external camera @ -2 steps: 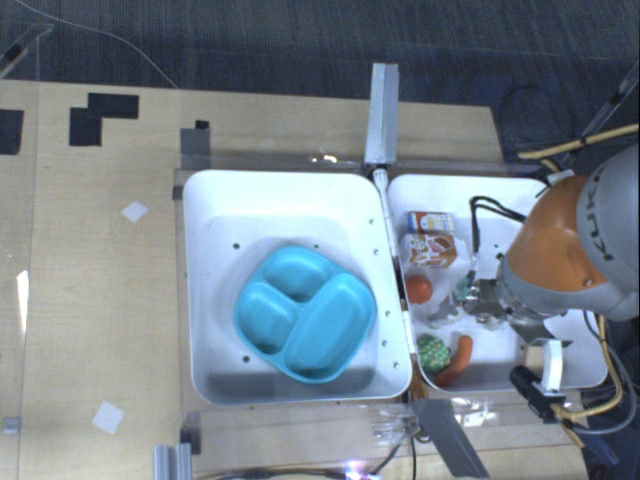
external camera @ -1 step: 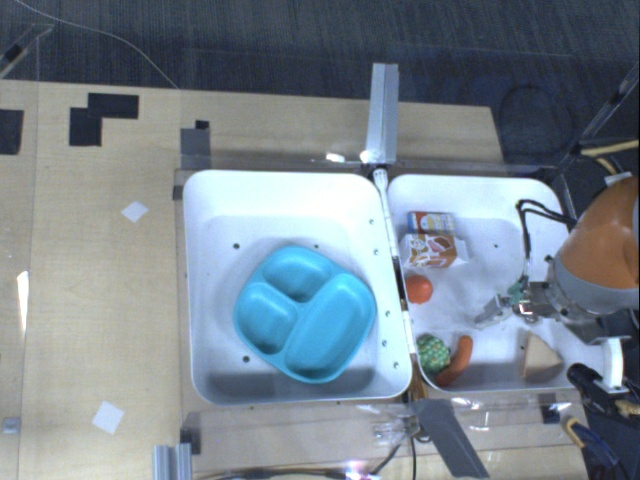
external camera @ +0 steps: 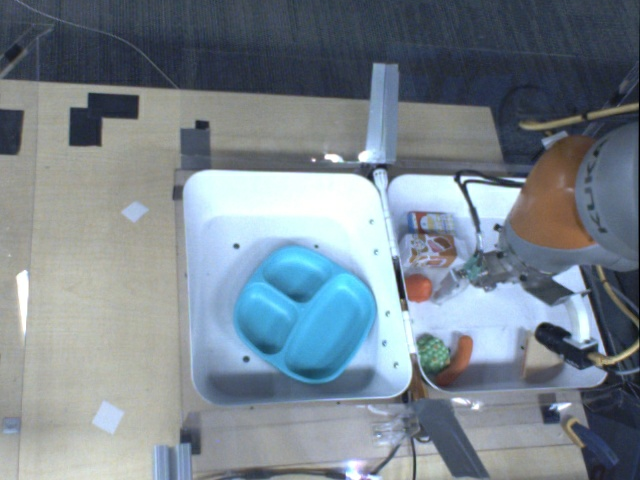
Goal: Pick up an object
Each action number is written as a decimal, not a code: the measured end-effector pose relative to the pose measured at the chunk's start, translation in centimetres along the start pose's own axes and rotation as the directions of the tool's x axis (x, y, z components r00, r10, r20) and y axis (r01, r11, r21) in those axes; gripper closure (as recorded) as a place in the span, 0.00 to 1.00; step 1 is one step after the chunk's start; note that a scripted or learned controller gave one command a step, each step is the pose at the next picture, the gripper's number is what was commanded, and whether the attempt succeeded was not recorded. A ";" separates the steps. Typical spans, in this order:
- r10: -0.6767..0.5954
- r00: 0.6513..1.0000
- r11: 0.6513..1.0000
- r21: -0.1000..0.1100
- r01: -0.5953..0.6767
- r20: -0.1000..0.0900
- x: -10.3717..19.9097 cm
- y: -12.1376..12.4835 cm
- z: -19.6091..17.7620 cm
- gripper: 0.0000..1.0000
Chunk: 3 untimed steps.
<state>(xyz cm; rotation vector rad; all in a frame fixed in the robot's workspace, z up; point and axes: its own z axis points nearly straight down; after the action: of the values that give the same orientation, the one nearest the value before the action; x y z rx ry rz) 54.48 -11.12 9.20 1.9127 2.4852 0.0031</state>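
Grey and orange, the arm (external camera: 580,203) comes in over the right rim of the right bin (external camera: 545,196), its orange band bulging above the wrist near that bin's far right corner. From there the wrist slants down and toward the divider between the bins, ending in the gripper (external camera: 478,268) low over the middle of the right bin's floor. The tip is small and blurred against the white plastic, so I cannot tell how the tool stands or whether it has anything in it.

Just beside the tip, toward the divider, lies a small printed carton (external camera: 431,240) with red and white markings, near the right bin's far left part. Below it, close against the divider wall, sits an orange-red ball (external camera: 419,288). At the right bin's near left corner a green knobbly item (external camera: 433,351) lies touching a reddish sausage-shaped piece (external camera: 457,358), which curves along the near wall. A tan block (external camera: 537,360) rests against the near right corner, with a black part of the rig crossing just above it.

The left bin (external camera: 220,218) holds a blue divided plate (external camera: 305,313) with three compartments, lying slightly toward the near right part of the floor, well apart from the arm. Both bins sit on the pale wooden bench (external camera: 90,298).
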 end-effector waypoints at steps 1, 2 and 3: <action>0.037 0.999 0.999 0.004 -0.037 0.001 -2.1 8.0 0.5 0.00; -0.042 0.999 0.999 0.026 0.042 -0.005 -2.1 11.8 -1.2 0.00; 0.062 0.998 0.998 -0.002 -0.062 0.000 -3.2 12.2 -6.3 0.00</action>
<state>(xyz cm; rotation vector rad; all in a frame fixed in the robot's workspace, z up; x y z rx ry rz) 67.06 -11.10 15.57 1.9882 2.4239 0.0050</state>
